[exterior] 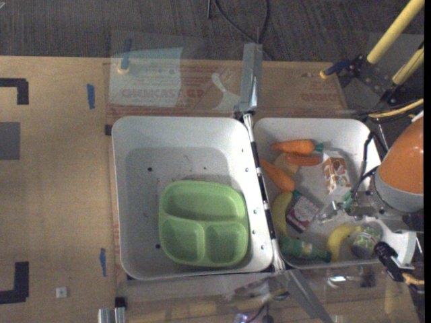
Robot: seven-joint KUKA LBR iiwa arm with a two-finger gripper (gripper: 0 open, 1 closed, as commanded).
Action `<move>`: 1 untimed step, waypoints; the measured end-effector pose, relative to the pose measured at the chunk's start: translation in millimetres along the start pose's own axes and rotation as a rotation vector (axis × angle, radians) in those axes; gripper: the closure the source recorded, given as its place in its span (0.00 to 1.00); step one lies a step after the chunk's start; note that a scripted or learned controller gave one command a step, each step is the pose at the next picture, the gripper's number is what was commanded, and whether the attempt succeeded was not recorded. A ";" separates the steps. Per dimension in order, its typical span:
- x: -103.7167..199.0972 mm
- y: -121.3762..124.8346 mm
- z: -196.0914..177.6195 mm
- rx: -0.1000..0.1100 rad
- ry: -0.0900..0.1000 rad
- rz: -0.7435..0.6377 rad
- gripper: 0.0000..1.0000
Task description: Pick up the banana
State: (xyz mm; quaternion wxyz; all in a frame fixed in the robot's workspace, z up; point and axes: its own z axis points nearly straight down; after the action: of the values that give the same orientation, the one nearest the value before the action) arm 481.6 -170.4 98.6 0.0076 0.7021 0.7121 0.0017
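Hovering in the right bin (pixel 306 124), the gripper (pixel 347 208), its state impossible to tell, is hanging just at 12 o'clock of the banana (pixel 339 240), whose long axis is running 1-to-7 o'clock.

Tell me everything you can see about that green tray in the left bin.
The green tray is a light green plate that looks like plastic, a rounded rectangle with three compartments: one long section across the far side and two smaller ones along the near side, split by raised ridges. It lies flat, right way up, on the floor of the left white bin, toward its near right corner, slightly turned. Nothing sits in its compartments. Its right edge comes close to the bin's right wall; whether it touches is unclear.
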 end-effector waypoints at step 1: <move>14.3 0.1 10.4 0.006 0.006 -0.211 0.00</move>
State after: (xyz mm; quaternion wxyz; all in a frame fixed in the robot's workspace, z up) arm 481.6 -156.2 88.0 0.0037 0.6231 0.7821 0.0007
